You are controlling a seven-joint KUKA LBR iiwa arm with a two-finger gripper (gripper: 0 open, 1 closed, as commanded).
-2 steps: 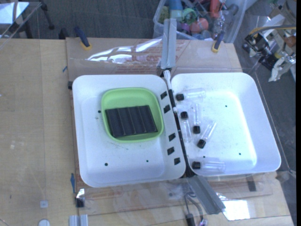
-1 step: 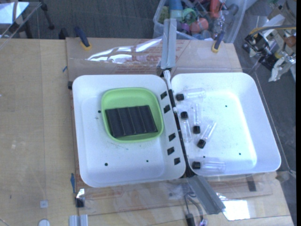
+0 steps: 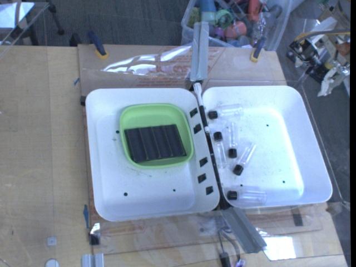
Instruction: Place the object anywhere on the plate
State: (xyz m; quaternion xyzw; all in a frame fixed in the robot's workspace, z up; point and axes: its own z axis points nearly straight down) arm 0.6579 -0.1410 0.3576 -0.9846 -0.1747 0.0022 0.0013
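Note:
A light green square plate [image 3: 153,113] sits in the left white bin [image 3: 111,191], towards its upper middle. A black ridged rectangular slab [image 3: 154,143] lies flat on the plate and covers most of its floor. In the right white bin [image 3: 292,149], several clear vials with black caps lie scattered along the left side, among them one near the top [image 3: 225,112], one in the middle [image 3: 243,160] and one at the front [image 3: 247,194].
Black clips [image 3: 199,144] line the ridge where the two bins meet. A clear box of colourful items [image 3: 239,7] stands behind the bins. Cabled equipment [image 3: 320,60] sits at the far right. Bare wooden bench [image 3: 39,149] lies to the left.

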